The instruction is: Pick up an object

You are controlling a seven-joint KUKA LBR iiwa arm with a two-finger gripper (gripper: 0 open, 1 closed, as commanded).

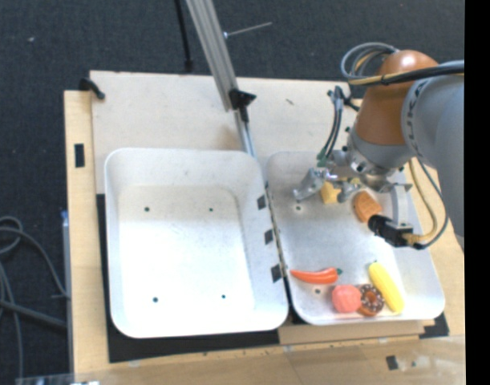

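Banana (386, 286) smooth yellow, curved | chili (314, 276) slender, glossy | bin (309, 215) shallow white

From my end I've got two plain white shallow plastic bins (188, 239) on a pale tan wooden bench (156, 111). The right one has an orange-red pepper with a green stem (314, 276), a pink rounded fruit (346, 298), a yellow corn-shaped piece (386, 286) and an orange-brown oval lump (366, 206).

Red-orange chili pepper (314, 276) lying flat in the right bin, pink lump (346, 298) near it, yellow corn cob (386, 286) slanted alongside, tan cylinder (366, 206) farther up.
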